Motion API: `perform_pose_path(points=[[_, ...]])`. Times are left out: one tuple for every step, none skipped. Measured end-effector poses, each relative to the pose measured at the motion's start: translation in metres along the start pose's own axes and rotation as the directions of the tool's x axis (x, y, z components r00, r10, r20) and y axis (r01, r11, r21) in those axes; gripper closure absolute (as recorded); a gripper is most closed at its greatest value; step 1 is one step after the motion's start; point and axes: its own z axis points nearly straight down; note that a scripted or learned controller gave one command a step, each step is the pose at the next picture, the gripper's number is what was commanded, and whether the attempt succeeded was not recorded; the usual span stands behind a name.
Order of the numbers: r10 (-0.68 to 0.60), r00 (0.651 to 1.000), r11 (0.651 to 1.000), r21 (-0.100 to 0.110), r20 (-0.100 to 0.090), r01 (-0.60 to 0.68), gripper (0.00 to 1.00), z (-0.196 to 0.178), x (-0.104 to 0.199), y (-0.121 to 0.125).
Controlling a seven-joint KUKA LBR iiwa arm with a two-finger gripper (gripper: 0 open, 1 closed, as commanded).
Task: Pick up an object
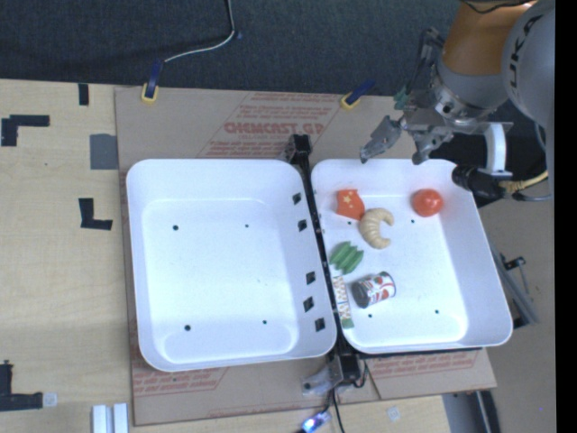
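My gripper [395,148] hangs open above the far rim of the right bin [469,269], with nothing between its spread fingers. Inside that bin lie an orange-red wedge [349,203], a beige croissant-shaped piece [377,226], a red tomato [427,202], a green pepper-like piece [346,257] and a small red-and-white can [373,290] on its side. The wedge and the croissant sit a little below the gripper in the view; the tomato is to their right.
The left bin [216,260] stands beside the right one, joined by a black hinge strip [311,242]. Both rest on a cardboard sheet [261,124]. A white cable [194,52] runs across the dark background at the back.
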Motion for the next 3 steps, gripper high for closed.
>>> perform_pose_path(points=[[0.005, 1.0, 1.0, 0.013, 0.0, -0.005, 0.0, 0.101, -0.045, -0.027], [0.0, 1.0, 1.0, 0.002, 0.0, 0.0, 0.0, 0.19, -0.02, -0.063], [0.0, 1.0, 1.0, -0.002, 0.001, 0.0, 1.0, 0.176, -0.021, -0.061]])
